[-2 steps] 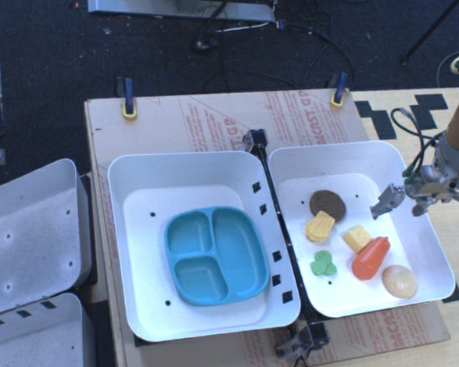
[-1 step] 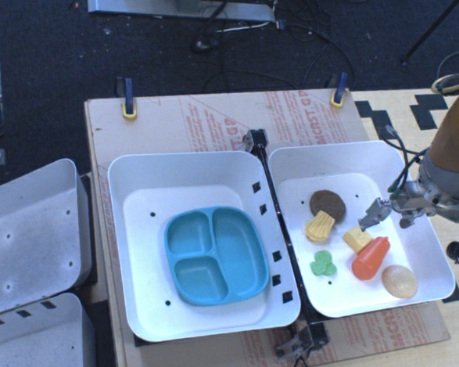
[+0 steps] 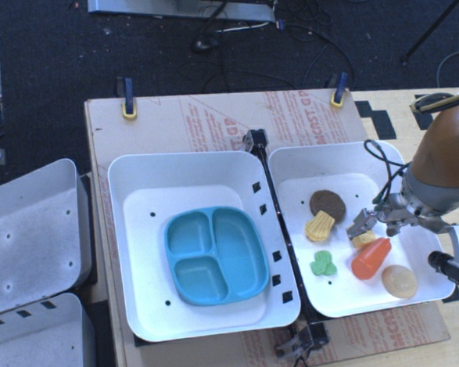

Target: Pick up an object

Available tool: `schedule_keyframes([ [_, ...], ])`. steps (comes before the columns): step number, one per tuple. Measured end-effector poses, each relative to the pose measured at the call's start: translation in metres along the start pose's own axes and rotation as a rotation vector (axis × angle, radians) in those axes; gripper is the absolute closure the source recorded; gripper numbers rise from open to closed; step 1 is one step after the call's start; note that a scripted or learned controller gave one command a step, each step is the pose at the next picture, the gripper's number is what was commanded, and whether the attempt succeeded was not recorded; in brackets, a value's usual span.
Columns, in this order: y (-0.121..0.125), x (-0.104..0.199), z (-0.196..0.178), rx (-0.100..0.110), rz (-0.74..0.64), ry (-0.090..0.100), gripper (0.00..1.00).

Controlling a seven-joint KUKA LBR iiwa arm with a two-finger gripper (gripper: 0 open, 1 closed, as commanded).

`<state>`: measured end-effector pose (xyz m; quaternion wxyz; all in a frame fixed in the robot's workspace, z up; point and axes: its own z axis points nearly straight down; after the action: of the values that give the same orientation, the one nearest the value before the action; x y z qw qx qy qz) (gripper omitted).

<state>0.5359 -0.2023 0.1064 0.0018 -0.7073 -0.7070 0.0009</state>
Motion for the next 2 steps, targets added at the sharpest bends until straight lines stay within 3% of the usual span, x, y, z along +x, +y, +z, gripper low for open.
schedule_keyframes([
  [1, 0.001, 0.0, -0.013, -0.005, 0.0, -0.002, 1.0],
  [2, -0.005, 0.005, -0.072, -0.009, -0.003, -0.003, 1.0],
])
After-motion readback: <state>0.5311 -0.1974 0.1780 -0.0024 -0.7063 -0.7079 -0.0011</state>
